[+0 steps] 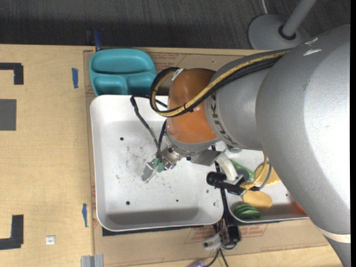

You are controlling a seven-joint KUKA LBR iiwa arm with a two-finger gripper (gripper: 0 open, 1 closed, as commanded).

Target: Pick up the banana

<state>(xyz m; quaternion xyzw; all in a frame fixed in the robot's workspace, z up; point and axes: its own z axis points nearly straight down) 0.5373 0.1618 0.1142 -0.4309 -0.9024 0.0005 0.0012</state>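
My gripper [149,171] hangs low over the left bin [111,204]; I cannot tell its state. The banana [257,198] lies well to its right, in the other bin [278,214].

A tan bench top [44,166] is seen across the lower part of the view, marked with black squares [6,114] and strips of blue tape [75,78]. Dark grey ribbed flooring [139,10] is seen beyond its far edge, where a round grey stand base [272,32] is set.
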